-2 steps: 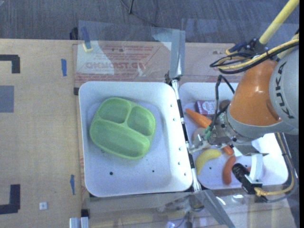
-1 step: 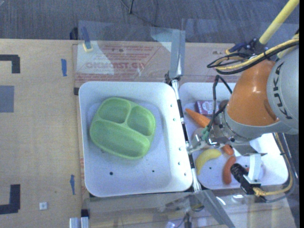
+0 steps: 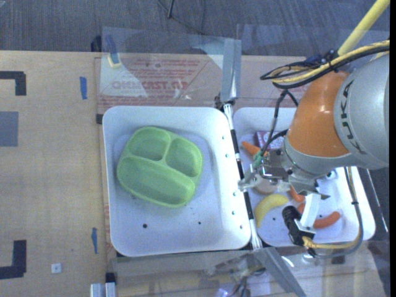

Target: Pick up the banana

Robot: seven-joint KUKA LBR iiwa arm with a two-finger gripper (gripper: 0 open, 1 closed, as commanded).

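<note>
From above, the pale yellow curved banana (image 3: 270, 205) lies in the right-hand shallow white bin (image 3: 365, 224), near its front-left corner and close to the wall it shares with the neighbouring bin. Only part of it is visible — the grey arm with its orange band (image 3: 318, 125) hangs over the rest. The hand (image 3: 270, 171) sits just above and beside the banana's upper end; whether anything is caught in it, or how wide it stands, I cannot tell from here, since the wrist body covers it.

My guess is that the banana is a light toy piece, smooth and fairly stiff, with a skin slick enough to slide out of a pinch at the tapered ends. The thick middle of the curve looks the safest place to take it, squeezing across the narrow width rather than along the length.

That same bin also holds small orange carrot-like pieces — one (image 3: 250, 147) toward the back-left, another (image 3: 328, 219) at the front right — crowding the banana enough that a careless closing could catch the wrong thing.

The left-hand shallow white bin (image 3: 124, 228) carries a lime-green plastic tray with three compartments (image 3: 159, 166), lying flat and tilted a little askew, nothing in its hollows. Both bins rest on the light wooden surface (image 3: 49, 166).
</note>
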